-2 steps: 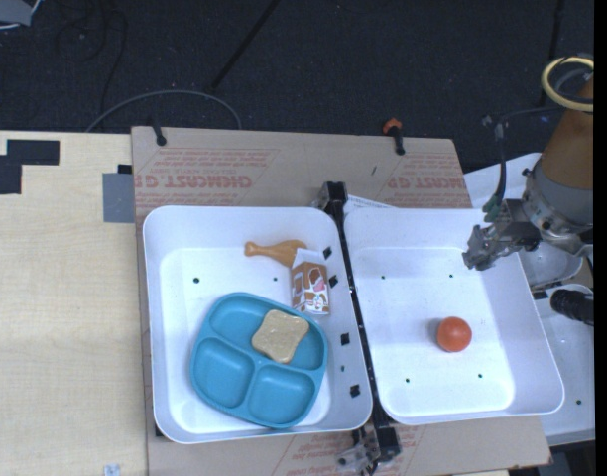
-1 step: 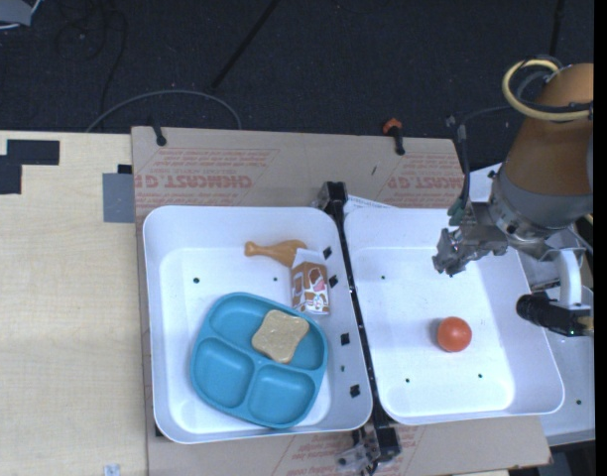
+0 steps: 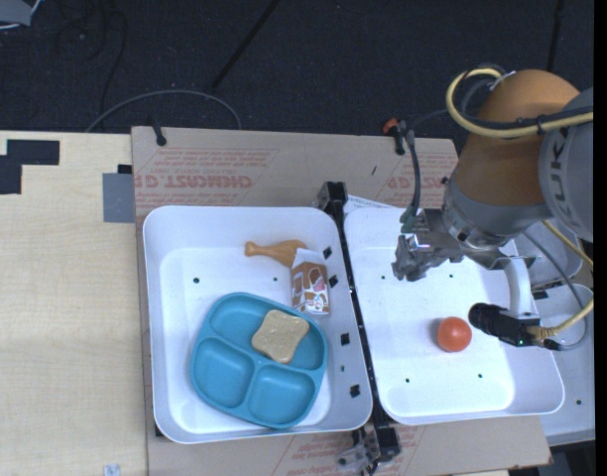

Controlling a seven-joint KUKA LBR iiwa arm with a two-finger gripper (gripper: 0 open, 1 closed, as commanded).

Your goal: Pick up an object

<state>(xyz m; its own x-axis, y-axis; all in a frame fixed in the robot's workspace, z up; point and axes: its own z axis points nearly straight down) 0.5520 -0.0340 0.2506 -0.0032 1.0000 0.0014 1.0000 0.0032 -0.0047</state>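
Note:
My gripper (image 3: 410, 264) hangs over the upper middle of the right bin (image 3: 398, 390), and nothing shows between its tips. A red tomato-like ball (image 3: 453, 334) lies on the right bin's floor, below and to the right of the gripper and well apart from it. In the left bin (image 3: 170, 266) a blue divided plate (image 3: 229, 375) carries a slice of toast (image 3: 280, 335). Above the plate lie a tan drumstick (image 3: 276, 250) and a small brown-and-white carton (image 3: 309, 288).
A black divider strip (image 3: 345, 300) runs between the two bins. The bins rest on a cardboard sheet (image 3: 284, 167) on the wooden bench. Cables trail across the dark floor behind.

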